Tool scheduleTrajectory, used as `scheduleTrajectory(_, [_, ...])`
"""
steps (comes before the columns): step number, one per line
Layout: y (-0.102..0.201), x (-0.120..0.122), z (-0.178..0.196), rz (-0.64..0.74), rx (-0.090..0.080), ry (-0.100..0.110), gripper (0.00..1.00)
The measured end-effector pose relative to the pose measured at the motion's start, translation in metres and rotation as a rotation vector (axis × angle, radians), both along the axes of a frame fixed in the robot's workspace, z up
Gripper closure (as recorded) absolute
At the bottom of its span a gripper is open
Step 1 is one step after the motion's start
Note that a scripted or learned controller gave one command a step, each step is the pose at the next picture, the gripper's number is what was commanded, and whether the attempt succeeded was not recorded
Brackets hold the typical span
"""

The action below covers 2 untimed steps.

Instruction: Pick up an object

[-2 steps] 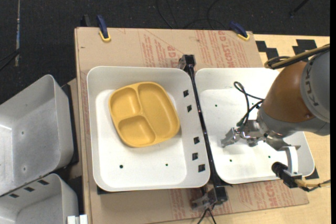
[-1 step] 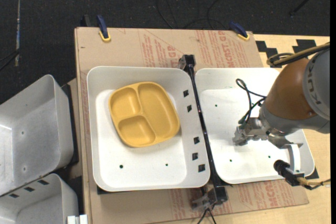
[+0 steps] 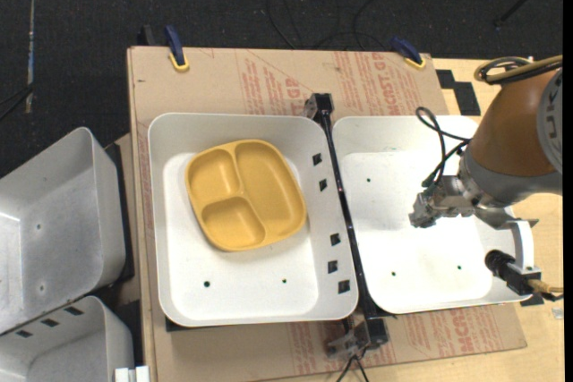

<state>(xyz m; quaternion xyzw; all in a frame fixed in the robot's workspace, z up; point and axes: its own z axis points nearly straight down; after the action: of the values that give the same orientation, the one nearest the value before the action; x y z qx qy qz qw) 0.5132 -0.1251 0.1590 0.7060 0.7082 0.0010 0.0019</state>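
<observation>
The only object to pick, a yellow plate (image 3: 244, 193) with three compartments, lies flat in the left bin (image 3: 170, 282), toward its upper part. The gripper (image 3: 428, 212) hangs over the right bin (image 3: 403, 282), well apart from the plate. Whether its jaws are wide or narrow cannot be told, because the view is from above. It probably must cross the middle divider first.
</observation>
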Motion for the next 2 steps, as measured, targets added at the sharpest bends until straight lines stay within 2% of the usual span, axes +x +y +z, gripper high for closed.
scheduleTrajectory(1, [0.002,0.004,0.062,0.001,0.000,0.000,1.00])
scheduleTrajectory(2, [0.002,0.005,0.097,0.001,-0.001,-0.001,1.00])
